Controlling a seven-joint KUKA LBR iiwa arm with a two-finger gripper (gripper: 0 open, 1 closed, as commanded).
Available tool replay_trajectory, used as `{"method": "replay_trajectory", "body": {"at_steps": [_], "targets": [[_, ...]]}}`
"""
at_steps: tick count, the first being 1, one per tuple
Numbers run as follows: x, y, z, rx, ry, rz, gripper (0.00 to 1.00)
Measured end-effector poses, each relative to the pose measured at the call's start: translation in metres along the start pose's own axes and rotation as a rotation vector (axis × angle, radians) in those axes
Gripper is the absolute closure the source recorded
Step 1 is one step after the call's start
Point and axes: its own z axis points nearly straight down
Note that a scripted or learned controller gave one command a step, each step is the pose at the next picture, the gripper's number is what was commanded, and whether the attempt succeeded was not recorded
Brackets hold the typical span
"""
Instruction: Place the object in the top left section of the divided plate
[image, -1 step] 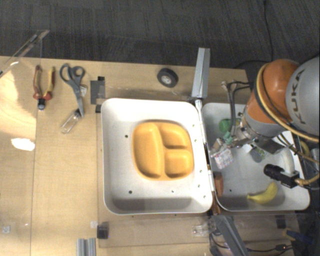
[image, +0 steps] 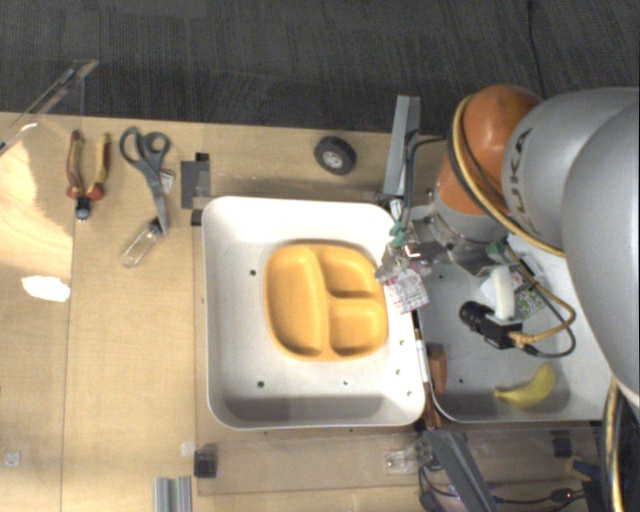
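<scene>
The yellow divided plate (image: 325, 298) lies in the middle of the left white bin (image: 235, 380); it has one long section on its left and two smaller ones on its right. My gripper (image: 400, 268) hangs over the bin's right rim, just right of the plate's upper right section. It is shut on a small pale packet with red print (image: 407, 294), which dangles from its tips over the rim between the two bins.
A banana (image: 527, 388) lies at the front of the right bin (image: 450, 395). Scissors (image: 150, 165), red-handled pliers (image: 85, 170) and a black roll (image: 335, 154) rest on the wooden bench beyond and left of the bins. The arm covers the right bin's far side.
</scene>
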Motion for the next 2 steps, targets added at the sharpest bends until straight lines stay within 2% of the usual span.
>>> {"method": "replay_trajectory", "body": {"at_steps": [1, 2], "targets": [[0.0083, 0.0699, 0.0003, 0.001, 0.0, -0.1, 1.0], [0.0083, 0.07, 0.0, 0.0, 0.0, -0.101, 0.0]]}}
